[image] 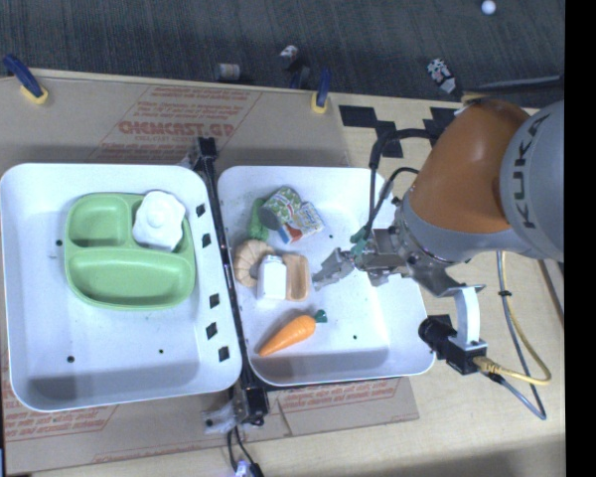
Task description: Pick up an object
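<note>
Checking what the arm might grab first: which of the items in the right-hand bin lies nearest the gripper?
The white and tan block, just left of the gripper. The carrot lies lower, and the green packet higher.

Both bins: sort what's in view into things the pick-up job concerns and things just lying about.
Job:
claw
carrot
croissant
snack packet
white block on its tan slab
right bin

Lying about:
green divided tray
white lump in it
left bin
</note>
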Robot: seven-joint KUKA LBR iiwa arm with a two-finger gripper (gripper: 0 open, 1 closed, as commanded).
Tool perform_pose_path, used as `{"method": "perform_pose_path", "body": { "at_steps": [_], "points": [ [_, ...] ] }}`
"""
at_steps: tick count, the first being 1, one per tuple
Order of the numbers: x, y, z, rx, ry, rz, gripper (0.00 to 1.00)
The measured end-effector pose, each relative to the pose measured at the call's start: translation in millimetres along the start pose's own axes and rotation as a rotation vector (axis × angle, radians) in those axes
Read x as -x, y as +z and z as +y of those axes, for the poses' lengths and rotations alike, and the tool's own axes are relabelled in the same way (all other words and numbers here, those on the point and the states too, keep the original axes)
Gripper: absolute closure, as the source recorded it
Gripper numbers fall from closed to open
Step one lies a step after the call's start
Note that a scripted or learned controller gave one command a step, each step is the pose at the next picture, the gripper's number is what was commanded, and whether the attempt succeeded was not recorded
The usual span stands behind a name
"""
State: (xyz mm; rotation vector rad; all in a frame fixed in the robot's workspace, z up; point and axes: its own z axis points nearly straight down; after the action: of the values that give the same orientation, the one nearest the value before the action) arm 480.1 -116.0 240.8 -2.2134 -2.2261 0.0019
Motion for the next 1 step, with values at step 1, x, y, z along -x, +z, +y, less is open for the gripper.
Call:
{"method": "perform_pose_path", "body": {
  "at_steps": [1],
  "points": [
    [79.1,16.4,3.3,0.002,0.001,-0.003,0.0]
  ]
}}
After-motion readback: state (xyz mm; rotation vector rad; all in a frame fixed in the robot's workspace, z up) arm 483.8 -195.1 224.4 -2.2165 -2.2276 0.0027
